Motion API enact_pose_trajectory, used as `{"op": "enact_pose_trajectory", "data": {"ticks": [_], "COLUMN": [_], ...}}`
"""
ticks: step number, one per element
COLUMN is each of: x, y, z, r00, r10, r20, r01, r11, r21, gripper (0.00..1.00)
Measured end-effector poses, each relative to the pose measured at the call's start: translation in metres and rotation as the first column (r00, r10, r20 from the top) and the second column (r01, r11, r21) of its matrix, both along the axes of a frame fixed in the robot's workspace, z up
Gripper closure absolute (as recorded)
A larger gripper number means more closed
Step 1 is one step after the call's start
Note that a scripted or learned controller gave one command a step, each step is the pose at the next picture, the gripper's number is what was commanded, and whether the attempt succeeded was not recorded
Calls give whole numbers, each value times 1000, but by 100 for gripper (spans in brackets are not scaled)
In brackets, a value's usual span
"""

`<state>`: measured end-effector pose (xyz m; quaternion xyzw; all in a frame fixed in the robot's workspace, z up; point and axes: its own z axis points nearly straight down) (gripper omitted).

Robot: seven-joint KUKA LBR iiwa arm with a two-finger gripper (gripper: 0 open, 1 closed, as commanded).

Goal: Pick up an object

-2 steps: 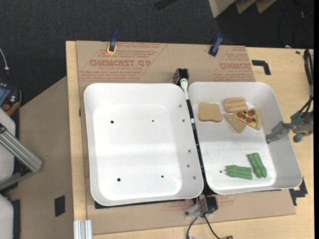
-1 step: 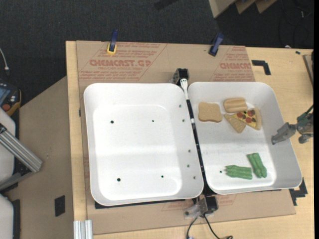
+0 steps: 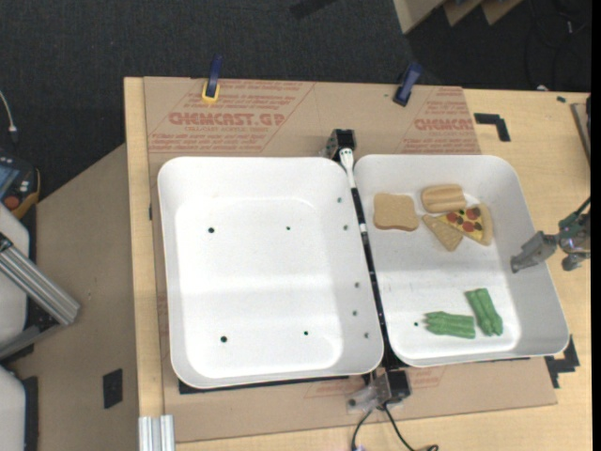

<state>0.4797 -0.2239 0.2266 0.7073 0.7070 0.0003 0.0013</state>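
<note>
the jaws (image 3: 540,252) sit low over the right bin's (image 3: 526,195) right rim; how far they are parted cannot be told. nothing shows between them. within that bin, pizza slice (image 3: 460,225) and hot dog bun (image 3: 442,197) lie toward its back, toast (image 3: 395,212) beside them, green beans (image 3: 465,318) near its front edge. the left bin (image 3: 188,252) adjoins it.

- a light wooden bench (image 3: 141,280) carries a flat sheet of brown cardboard with red print (image 3: 282,116).
- a yellow-and-blue clamp (image 3: 212,85) and a dark blue clamp (image 3: 408,84) grip the cardboard's far edge.
- two shallow white plastic bins lie side by side on the cardboard: the left bin (image 3: 263,271) and the right bin (image 3: 526,327), touching along a black middle seam.
</note>
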Motion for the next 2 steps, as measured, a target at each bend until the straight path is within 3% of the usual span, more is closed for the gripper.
{"op": "enact_pose_trajectory", "data": {"ticks": [2], "x": [0], "y": [0], "z": [0], "r00": [1000], "r10": [0], "r20": [0], "r01": [0], "r11": [1000], "r21": [0], "gripper": [0]}}
